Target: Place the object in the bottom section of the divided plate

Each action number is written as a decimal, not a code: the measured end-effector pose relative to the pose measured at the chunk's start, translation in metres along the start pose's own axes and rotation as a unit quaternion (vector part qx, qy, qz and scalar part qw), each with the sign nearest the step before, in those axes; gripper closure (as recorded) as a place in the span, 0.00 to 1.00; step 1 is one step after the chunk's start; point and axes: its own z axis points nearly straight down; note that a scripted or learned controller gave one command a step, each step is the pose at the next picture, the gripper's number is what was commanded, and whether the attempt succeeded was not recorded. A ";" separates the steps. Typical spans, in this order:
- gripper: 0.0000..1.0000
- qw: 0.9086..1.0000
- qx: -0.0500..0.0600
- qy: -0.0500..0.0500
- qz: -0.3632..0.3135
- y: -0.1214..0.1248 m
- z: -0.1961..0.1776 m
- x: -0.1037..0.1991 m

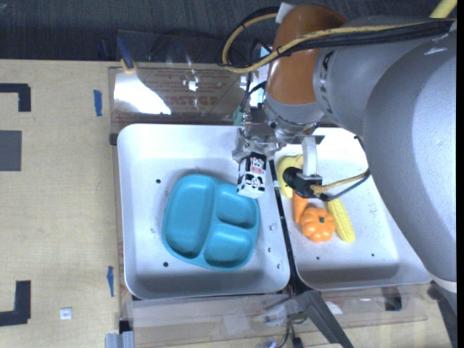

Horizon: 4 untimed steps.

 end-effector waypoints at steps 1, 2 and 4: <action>0.00 1.000 0.000 -0.001 0.002 0.000 0.000 -0.003; 1.00 1.000 -0.002 -0.001 0.001 0.001 -0.011 -0.003; 1.00 1.000 -0.004 -0.001 0.000 0.002 -0.022 -0.002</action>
